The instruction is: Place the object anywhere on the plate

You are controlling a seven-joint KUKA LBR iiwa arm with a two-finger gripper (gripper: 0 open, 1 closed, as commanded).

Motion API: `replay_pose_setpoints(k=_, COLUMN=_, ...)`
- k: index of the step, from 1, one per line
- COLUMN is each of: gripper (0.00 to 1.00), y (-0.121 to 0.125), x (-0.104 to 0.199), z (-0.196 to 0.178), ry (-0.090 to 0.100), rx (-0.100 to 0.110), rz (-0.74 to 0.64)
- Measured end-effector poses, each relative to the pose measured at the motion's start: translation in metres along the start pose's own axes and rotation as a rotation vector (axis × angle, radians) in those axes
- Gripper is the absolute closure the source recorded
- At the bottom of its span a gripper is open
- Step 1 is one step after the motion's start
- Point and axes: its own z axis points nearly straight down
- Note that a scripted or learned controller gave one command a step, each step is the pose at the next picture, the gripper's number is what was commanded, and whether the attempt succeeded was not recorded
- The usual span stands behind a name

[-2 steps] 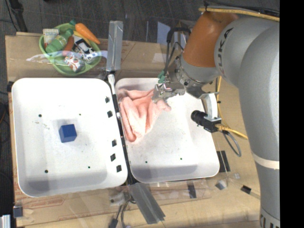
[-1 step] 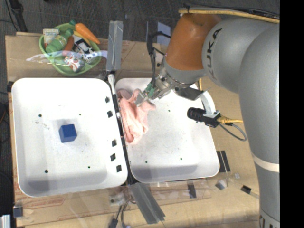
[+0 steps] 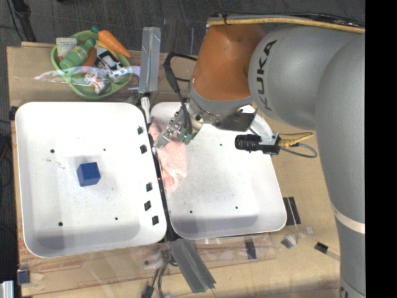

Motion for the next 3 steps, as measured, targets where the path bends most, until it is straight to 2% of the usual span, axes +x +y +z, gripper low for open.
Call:
replay_pose_setpoints(k=1, gripper=1.00, y=0.032, x=0.036, z=0.008, ry=-0.002, rx=-0.001, rz=-0.404)
replay_pose_setpoints(k=2, gripper=1.00, y=0.063, x=0.060, z=0.005, ry=-0.006, rx=-0.002, rz=-0.688)
replay_pose_setpoints(k=3, gripper=1.00, y=0.098, x=0.096, z=-0.009, ry=-0.004, rx=-0.001, rz=-0.691)
